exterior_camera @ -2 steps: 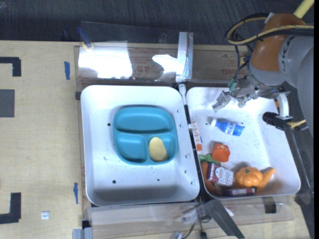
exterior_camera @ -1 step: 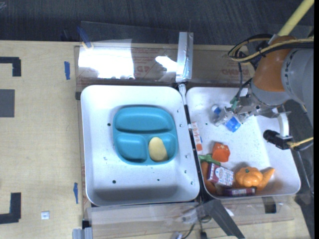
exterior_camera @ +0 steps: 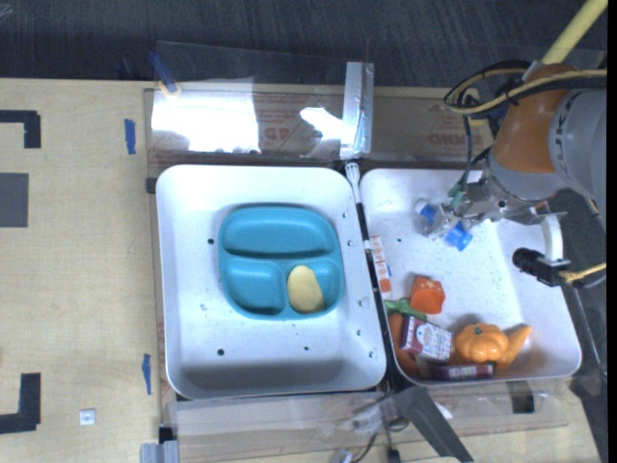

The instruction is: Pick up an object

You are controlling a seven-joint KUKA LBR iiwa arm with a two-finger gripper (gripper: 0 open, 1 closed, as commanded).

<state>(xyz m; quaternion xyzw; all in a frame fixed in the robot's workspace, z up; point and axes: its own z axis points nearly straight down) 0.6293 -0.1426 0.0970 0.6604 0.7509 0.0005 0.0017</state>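
**Tool hovers over the right bin**

Nearest in the right bin (exterior_camera: pixel 540 297): pumpkin (exterior_camera: pixel 481 342), packet (exterior_camera: pixel 427 340), then the red pepper (exterior_camera: pixel 427 295). Further back in that bin, the tool (exterior_camera: pixel 461 212) sits over a blue object (exterior_camera: pixel 459 237); its grip, can't tell. Left of that bin, a lemon (exterior_camera: pixel 305 288) rests in the tray (exterior_camera: pixel 260 258).

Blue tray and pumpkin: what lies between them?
In the camera view, between the blue tray and the pumpkin: the bins' adjoining rims, then a maroon packet beside the pumpkin.

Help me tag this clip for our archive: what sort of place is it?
Probably a robotics lab test bench: a robot arm over two white bins, toy food such as a small pumpkin, and blue tape marks.
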